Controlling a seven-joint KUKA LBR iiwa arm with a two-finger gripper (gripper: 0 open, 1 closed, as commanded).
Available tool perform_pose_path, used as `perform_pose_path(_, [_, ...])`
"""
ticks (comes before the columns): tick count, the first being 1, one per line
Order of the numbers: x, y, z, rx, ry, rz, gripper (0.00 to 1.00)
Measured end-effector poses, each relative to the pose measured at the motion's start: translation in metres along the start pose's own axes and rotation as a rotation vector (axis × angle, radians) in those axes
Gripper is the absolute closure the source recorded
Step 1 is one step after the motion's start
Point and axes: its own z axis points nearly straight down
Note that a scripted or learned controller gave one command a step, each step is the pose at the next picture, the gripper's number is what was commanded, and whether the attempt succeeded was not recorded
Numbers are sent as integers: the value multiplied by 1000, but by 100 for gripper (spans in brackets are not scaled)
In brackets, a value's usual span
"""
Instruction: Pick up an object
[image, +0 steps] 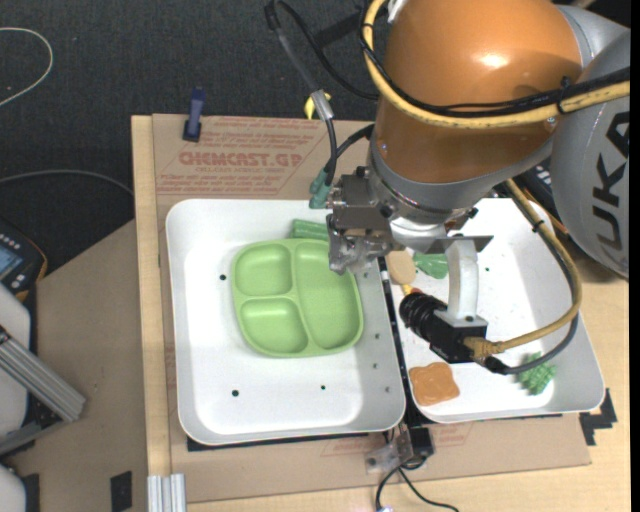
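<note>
Gripper (352, 243) poised over the far right edge of the green divided plate (296, 298) in the left bin (200, 330); finger state cannot be told. Nothing visibly grasped: the pick appears still to come.

Arm's orange band (470, 75) and grey body cut off by the top and right edges, and its bulk hides much of the right bin (575, 385), incl. its far rim. Gripper (352, 250) fingers too dark and cluttered to read; it covers the green divided plate's (295, 300) far right corner. A green item (308, 229) behind the plate and another (433, 265) under the wrist are partly hidden, can't identify.
</note>
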Motion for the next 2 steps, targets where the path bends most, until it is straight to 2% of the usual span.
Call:
perform_pose_path(1, [-23, 53, -154, -30, 9, -2, 100])
perform_pose_path(2, [-14, 12, -43, 1, 3, -8, 100])
